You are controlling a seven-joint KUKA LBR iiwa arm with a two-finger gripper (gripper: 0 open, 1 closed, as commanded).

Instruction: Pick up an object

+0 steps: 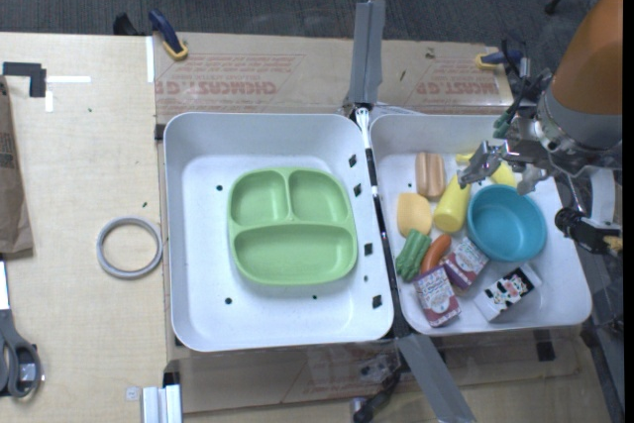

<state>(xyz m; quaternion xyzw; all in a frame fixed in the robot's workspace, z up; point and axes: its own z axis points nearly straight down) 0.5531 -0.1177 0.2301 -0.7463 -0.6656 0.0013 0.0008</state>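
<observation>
A smooth yellow plastic bottle-shaped toy (pixel 452 203) lies tilted just below-left of the metal two-finger gripper (pixel 505 165), beside a glossy round blue bowl (pixel 506 222) directly beneath it. The grey arm (pixel 584 84) reaches in from the right; its fingers spread apart, grasping nothing.

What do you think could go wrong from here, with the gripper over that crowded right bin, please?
The gripper hovers above tightly packed items, so closing could catch two at once: the yellow bottle touches the blue bowl. The bowl's wide rim may be hard to pinch and could slip. Descending might also shove items against the bin wall.
</observation>
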